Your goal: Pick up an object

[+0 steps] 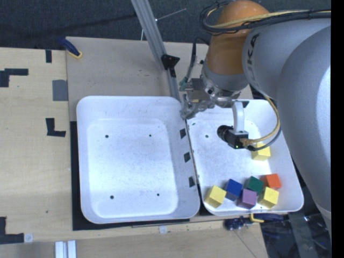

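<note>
Cubes (248, 198) are what the task offers, and none is lifted yet, so the step in hand looks like the approach, before any grasp. At the left of the frame the left bin (129, 165) lies on the bench (32, 160). Just right of it, the gripper (189, 107) hangs at the upper left corner of the right bin (215, 160), over the rim where the two bins meet. Whether it is released or clenched I cannot tell.

The cubes lie well apart from it, toward the lower right. Six huddle along the bin's lower edge, from a yellow cube (216, 195) across to an orange cube (273, 181). A lone yellow cube (261, 153) sits higher up. The next move, I judge, calls for travel down and right in the frame, then a descent over one cube. The lone one seems easiest, having no neighbour against it.
</note>
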Available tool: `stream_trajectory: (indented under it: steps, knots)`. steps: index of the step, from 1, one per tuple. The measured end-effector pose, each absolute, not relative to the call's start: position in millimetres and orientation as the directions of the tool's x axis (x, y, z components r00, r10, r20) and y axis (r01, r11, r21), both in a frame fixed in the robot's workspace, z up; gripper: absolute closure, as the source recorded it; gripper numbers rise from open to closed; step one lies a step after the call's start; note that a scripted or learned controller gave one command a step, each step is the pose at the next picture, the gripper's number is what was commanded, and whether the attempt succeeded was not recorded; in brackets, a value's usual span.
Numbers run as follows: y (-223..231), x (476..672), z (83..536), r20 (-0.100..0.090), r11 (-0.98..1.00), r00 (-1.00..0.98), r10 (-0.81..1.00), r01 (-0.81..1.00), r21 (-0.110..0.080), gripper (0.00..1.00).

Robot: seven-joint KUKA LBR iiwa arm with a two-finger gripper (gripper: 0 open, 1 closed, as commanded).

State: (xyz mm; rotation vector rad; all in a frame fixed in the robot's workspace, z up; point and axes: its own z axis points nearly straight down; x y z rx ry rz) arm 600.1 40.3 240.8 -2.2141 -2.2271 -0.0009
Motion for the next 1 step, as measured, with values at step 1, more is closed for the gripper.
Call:
stream_trajectory:
  steps: [1]
  knots:
    - [83.1,625.4,243.9,0.001,0.006,-0.006,1.000,1.000,0.000,1.00]
